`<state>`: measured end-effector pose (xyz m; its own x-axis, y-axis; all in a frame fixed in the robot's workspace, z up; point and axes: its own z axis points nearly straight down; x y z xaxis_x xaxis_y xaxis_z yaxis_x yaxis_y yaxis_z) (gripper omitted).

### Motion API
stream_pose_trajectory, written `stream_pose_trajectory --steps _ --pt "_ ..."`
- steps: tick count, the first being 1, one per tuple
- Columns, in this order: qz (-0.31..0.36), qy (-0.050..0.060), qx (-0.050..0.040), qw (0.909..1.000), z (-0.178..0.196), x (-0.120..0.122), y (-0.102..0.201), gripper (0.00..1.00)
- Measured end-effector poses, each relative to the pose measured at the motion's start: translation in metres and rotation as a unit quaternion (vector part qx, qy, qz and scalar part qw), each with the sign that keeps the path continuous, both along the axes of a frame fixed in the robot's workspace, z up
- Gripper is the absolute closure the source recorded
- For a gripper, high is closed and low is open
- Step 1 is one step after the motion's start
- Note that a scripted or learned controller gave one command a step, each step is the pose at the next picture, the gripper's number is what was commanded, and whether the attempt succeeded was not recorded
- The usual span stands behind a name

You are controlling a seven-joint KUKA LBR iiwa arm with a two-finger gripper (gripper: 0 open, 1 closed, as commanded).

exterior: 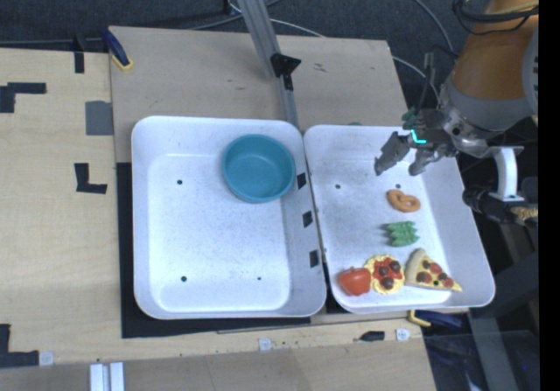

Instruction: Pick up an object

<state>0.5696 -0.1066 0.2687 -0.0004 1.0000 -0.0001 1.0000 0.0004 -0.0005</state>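
Observation:
My gripper point(404, 160) hangs over the upper part of the right bin point(350, 205), its two dark fingers spread apart with nothing between them. Just below it lies a small brown pretzel point(403, 200). Further down sit a green leafy toy point(402, 233), a pizza slice point(429, 272), a round yellow pizza piece point(385, 275) and a red tomato-like piece point(354, 281) along the bin's lower right. A blue bowl point(257, 167) rests in the upper right of the left bin point(175, 232).
A grey pole point(258, 22) slants down from the top to the divide between the bins. Cables run across the bench behind the right bin. The arm's orange and grey body point(494, 57) fills the upper right.

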Motion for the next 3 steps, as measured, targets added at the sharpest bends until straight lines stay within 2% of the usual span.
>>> stream_pose_trajectory --steps 1,2,3 --pt "0.0 0.0 0.0 1.0 0.0 0.0 0.0 0.0" --pt "0.0 0.002 0.0003 1.0 -0.046 -0.007 0.004 0.0" --pt "0.0 0.003 0.0003 1.0 -0.104 -0.002 0.011 0.0"
